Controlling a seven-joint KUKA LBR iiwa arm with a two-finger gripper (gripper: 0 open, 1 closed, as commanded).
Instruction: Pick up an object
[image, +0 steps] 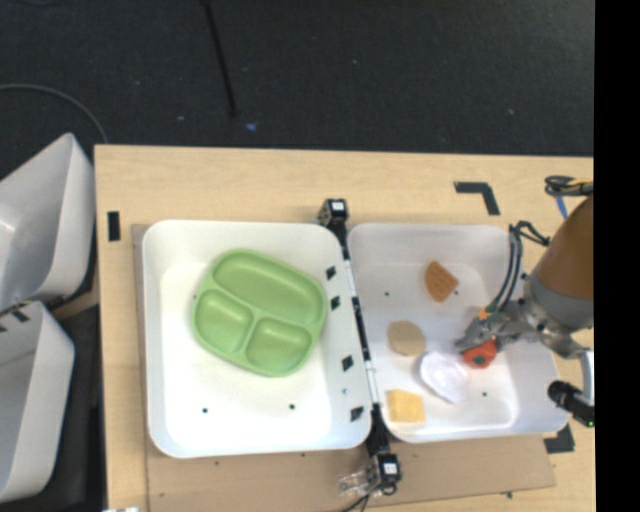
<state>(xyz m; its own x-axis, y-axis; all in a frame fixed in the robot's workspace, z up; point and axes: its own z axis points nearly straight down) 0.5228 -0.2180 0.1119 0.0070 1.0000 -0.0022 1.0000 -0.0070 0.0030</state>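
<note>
Two white bins sat side by side on the bench. The left bin (170, 420) held one big green plate (260, 312) with three parts. The right bin (400, 245) held five small things: one white floppy thing (443, 378), one round tan piece (406, 338), one yellow square (405, 406), one orange-brown wedge (440, 281), and one little red-orange thing (481, 353). The gripper (478, 340) was down right on top of the little red-orange thing, near the bin's right side. I cannot tell if its grip was open or closed.
</note>
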